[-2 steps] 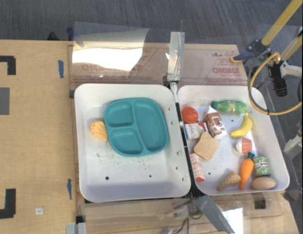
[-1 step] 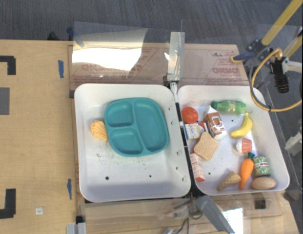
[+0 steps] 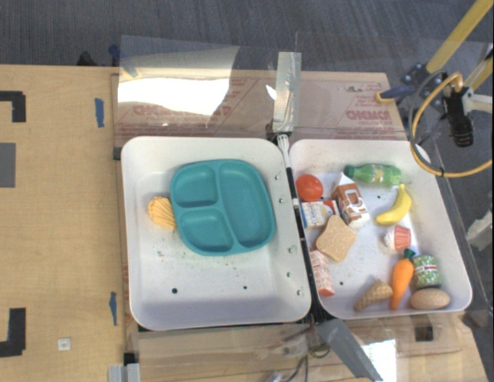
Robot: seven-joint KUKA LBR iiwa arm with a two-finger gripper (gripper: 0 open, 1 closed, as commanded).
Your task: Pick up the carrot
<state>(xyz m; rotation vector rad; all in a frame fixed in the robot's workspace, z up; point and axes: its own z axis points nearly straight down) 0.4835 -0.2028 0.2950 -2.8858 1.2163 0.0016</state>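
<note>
Carrot (image 3: 402, 281) pick-up, approach stage. I cannot tell from this view whether my pincer is spread or pressed together, and nothing establishes a hold on anything.

Target location: near right corner of the right bin (image 3: 456, 233). The carrot lies flat, green top toward the far side, orange tip toward the near wall.

Neighbours, close: a small green-labelled can (image 3: 427, 270) sits against its right side. A tan roll-like item (image 3: 430, 298) is just beside its tip. A wafer cone (image 3: 375, 294) lies just to its left.

Recommendation: I judge it best to descend over the mid-body and close across the carrot's width. The clearance on the can side looks tight, so nudging the can is the likely fault.

Further out in the same bin: a banana (image 3: 396, 205), a green bottle (image 3: 374, 173), a tomato (image 3: 309, 186) and a toast slice (image 3: 336, 239).

The left bin (image 3: 223, 289) holds a teal divided plate (image 3: 223, 205).

Surface: white bin floors, shallow walls, on a tan bench (image 3: 56, 213). Grey carpet (image 3: 231, 6) lies beyond.
</note>
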